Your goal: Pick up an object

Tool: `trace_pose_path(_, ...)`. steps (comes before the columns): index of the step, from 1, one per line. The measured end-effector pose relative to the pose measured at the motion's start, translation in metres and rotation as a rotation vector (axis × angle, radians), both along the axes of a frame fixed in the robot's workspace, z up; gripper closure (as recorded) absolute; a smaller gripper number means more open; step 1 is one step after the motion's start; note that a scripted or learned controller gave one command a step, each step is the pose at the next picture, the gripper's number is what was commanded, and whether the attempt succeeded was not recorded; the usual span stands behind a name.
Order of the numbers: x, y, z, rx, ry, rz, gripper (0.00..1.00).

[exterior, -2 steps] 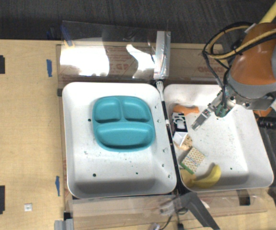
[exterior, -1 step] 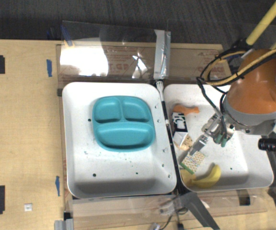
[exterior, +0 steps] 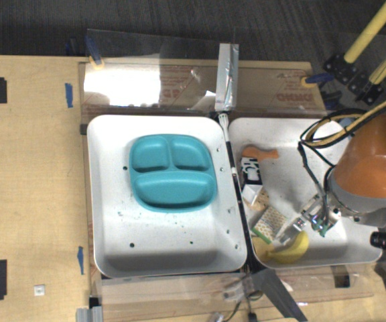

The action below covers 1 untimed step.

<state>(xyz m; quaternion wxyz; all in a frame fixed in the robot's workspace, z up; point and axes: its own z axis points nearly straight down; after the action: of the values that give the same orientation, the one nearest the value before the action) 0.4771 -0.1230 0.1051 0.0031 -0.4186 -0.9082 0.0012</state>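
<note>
A flat tan cardboard counter (exterior: pixel 25 200) carried two shallow glossy white plastic bins. The left bin (exterior: pixel 106 247) held a smooth teal three-compartment plate (exterior: pixel 173 173). In the right bin (exterior: pixel 354 250), the tool (exterior: pixel 299 228) tilted down-left over a curved yellow banana (exterior: pixel 293 249); its state was unclear.

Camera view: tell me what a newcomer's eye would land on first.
The teal divided plate lying alone in the left bin stands out most. Next comes the arm's orange band at the right, its gripper low over a yellow banana and small clutter in the right bin.
</note>
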Motion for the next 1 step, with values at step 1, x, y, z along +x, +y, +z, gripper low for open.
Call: trace_pose_path(1,0.008,0.0253,-0.0173,-0.002,-0.011,-0.109,0.0)
